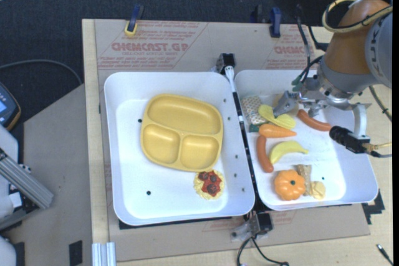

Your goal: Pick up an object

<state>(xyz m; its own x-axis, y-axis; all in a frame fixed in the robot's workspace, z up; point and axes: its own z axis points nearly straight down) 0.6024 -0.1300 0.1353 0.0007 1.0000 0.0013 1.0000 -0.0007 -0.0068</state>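
Toy food crowds the right bin (355, 193): a pumpkin (289, 184) near the front rim, then a banana (288, 149), a carrot (277, 131) and sausages. Bare floor lies along its right side. Farther back, the gripper (298, 103) hangs low over the toys; whether it grips anything cannot be told. A yellow divided plate (181, 132) sits in the left bin (124, 134).
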